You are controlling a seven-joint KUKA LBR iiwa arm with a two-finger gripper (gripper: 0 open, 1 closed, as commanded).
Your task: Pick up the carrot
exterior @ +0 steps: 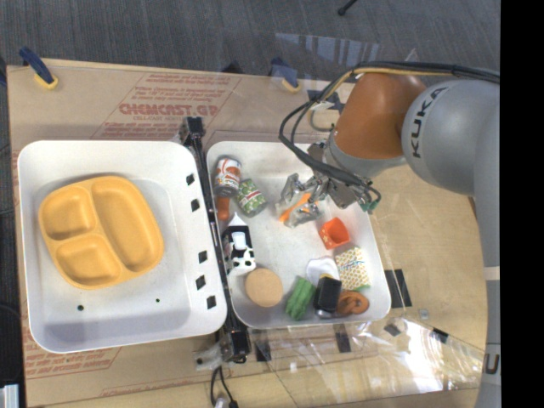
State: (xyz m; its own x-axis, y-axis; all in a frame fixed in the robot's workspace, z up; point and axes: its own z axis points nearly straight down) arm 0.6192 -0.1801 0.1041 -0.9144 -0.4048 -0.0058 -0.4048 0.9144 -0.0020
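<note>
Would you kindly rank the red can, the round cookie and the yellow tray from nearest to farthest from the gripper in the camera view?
From the gripper:
1. Red can, just left, same bin.
2. Round cookie, lower in that bin.
3. Yellow tray, in the left bin.

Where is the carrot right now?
The carrot lies in the right bin, upper middle, at the gripper tips, right of the small green can and left of the orange cup.

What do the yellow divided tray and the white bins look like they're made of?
The yellow tray looks like moulded plastic, matte: smooth rounded compartments, uniform colour, soft highlights. The white bins also look like plastic, slightly glossy, with rounded corners and moulded rims. I can't be certain from the picture alone.
</note>
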